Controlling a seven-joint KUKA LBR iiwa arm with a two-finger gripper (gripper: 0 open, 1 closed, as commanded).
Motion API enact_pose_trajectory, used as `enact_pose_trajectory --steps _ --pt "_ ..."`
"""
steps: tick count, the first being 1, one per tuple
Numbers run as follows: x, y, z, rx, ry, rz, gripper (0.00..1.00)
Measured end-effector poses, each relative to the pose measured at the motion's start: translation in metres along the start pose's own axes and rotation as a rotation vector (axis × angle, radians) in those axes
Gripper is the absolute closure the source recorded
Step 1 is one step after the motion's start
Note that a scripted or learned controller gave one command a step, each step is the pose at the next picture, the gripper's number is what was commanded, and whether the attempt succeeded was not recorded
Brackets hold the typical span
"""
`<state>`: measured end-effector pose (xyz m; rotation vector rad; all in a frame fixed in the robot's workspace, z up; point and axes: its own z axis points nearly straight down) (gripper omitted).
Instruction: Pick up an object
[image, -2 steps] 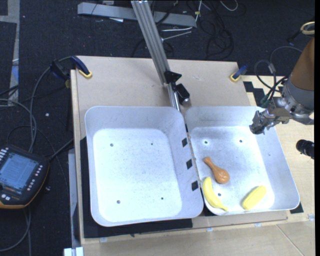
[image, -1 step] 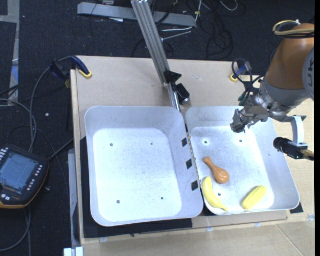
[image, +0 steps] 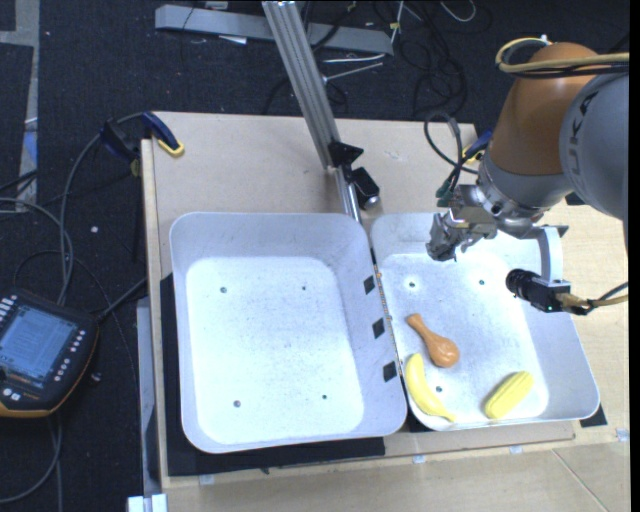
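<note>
Two bins (image: 200, 240): side by side on bench (image: 250, 160).
Floor (image: 70, 90): dark, cabled.
Gripper (image: 443, 247): right bin's 12 o'clock; finger state cannot be told.

Grey arm (image: 590, 120) with orange band enters from the right, wrist bent down, gripper (image: 443, 247) pointing downward at upper right, nothing visibly held.

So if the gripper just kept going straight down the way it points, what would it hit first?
Most likely bare floor of the right bin, near its far edge. The gripper hangs above that spot, well short of the orange wooden piece, the banana and the yellow block. Depth is hard to judge.
</note>
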<state>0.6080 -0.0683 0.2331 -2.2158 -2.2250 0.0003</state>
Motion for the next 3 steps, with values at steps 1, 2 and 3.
enact_pose_trajectory --steps 1,2,3 --pt "0.049 0.017 0.01 0.0 0.0 0.0 1.0" --pt "0.103 0.031 -0.004 -0.002 0.0 -0.001 1.0" --pt "0.145 0.054 -0.004 -0.002 0.0 0.0 1.0"
